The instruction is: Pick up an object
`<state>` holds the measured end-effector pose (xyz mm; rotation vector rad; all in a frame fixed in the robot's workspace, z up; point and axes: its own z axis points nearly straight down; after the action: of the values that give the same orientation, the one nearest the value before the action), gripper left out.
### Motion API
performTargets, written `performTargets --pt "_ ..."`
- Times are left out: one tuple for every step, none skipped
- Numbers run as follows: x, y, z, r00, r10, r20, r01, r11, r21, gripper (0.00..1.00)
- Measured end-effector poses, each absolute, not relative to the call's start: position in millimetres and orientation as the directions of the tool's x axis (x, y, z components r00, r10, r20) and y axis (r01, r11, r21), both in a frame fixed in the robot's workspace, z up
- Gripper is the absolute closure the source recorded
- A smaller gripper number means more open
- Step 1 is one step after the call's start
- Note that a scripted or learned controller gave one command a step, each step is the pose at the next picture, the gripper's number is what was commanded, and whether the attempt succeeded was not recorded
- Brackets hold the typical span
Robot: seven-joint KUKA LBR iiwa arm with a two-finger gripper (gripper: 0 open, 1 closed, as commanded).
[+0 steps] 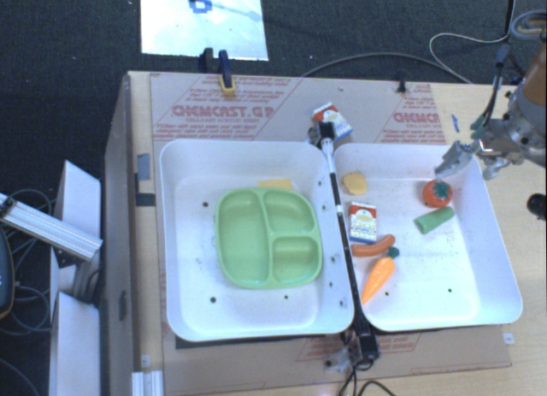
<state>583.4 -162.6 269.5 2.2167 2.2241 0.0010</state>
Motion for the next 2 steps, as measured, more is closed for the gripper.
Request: performTargets --pt "589.2 -197 100 -0.001 1.0 0.0 1.0 0.001 -0.002 0.0" --pt "591.1 -198 113 -0.001 1.0 -0.002 1.0 0.001 0.004 1.0"
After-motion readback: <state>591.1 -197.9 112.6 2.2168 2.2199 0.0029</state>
